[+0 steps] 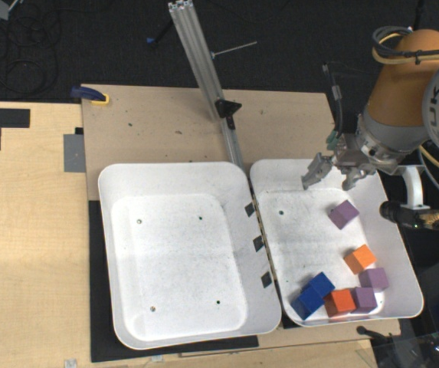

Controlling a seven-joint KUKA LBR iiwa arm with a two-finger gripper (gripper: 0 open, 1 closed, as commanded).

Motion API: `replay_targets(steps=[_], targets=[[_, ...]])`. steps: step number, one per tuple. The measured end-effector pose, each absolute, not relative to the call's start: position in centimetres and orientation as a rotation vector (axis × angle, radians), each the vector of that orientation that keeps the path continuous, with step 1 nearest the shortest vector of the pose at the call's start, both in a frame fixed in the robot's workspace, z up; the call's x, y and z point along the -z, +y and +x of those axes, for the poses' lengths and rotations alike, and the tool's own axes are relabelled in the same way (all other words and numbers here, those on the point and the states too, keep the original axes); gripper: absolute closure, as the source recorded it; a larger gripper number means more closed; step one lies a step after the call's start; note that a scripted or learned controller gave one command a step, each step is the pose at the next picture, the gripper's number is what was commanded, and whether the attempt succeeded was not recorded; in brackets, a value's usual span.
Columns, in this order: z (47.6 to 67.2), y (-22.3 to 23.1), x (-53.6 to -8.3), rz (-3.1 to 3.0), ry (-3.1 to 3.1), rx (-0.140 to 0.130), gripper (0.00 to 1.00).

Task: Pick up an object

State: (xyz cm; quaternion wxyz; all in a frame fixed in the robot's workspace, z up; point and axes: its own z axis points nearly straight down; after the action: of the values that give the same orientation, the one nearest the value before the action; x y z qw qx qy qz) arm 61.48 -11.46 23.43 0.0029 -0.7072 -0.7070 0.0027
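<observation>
Grey and orange, the arm (pixel 403 83) reaches in from the right — we read no writing. Its jaws (pixel 334 175) hang spread, holding nothing, above the right bin (pixel 296 205), near a purple block (pixel 344 214).

Two white bins are sitting on the tan bench (pixel 165 125); the left bin (pixel 119 186) and right bin (pixel 403 301) are showing fine dark speckling. In the right bin, a purple block (pixel 344 214) is lying at about 1 o'clock; toward 5 o'clock an orange block (pixel 359 258), a second purple block (pixel 374 279), a blue block (pixel 313 294), a red-orange block (pixel 341 302) and a third purple block (pixel 365 300) are clustering. The arm's orange band (pixel 403 79) is glowing above a grey gripper (pixel 334 176).
</observation>
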Motion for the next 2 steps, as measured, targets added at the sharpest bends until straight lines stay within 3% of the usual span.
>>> replay_targets(steps=[2], targets=[[61.3,-11.6,-12.7,-2.220,-2.213,-0.008,0.00]])
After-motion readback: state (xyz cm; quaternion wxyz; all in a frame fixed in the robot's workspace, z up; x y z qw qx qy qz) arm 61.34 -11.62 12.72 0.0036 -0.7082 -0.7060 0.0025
